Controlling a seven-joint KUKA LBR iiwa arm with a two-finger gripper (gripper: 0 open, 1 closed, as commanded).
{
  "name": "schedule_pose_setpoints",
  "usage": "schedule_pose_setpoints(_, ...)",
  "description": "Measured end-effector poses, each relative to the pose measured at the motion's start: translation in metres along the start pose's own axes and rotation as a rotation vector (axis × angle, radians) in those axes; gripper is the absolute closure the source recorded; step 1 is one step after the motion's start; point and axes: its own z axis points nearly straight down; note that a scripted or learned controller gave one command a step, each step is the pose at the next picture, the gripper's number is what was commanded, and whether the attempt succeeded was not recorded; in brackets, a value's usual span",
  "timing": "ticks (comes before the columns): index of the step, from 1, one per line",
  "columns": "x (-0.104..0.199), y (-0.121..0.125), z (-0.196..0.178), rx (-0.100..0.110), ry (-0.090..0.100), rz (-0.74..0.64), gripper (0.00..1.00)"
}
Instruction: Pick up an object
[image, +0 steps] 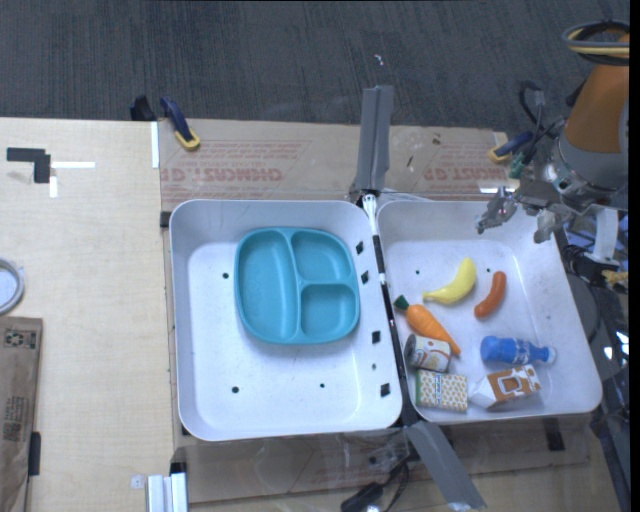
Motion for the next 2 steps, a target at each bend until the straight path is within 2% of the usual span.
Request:
schedule_pose_setpoints(1, -0.0239, -0.0252, 0.0972, -0.011, 0.000, 0.057, 0.00)
schedule_pose_setpoints(2, -0.0239, -0.0253, 0.0882, -0.010, -0.001, 0.054, 1.00)
